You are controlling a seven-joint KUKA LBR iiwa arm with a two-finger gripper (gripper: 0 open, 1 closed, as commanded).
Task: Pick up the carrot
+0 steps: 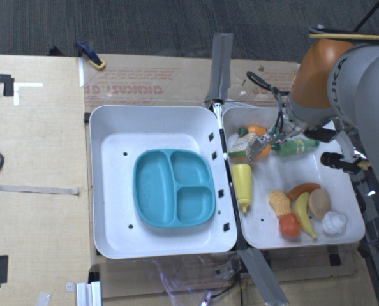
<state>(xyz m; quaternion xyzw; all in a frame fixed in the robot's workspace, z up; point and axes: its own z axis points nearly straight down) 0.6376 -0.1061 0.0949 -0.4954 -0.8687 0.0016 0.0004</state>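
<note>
The carrot [257,131] is orange with a green top and lies in the far left corner of the right bin [342,234]. My gripper [263,144] is low over it and covers part of it. More orange shows just below the gripper. The grey arm with its orange band [317,75] reaches in from the right above the bin.
A green bottle [296,146] lies right of the gripper and a pale object [240,146] left of it. A yellow bottle [242,183], corn [279,203], tomato [289,225], banana [304,214] and other toy food are nearer. The left bin holds a blue divided plate [175,187].
</note>
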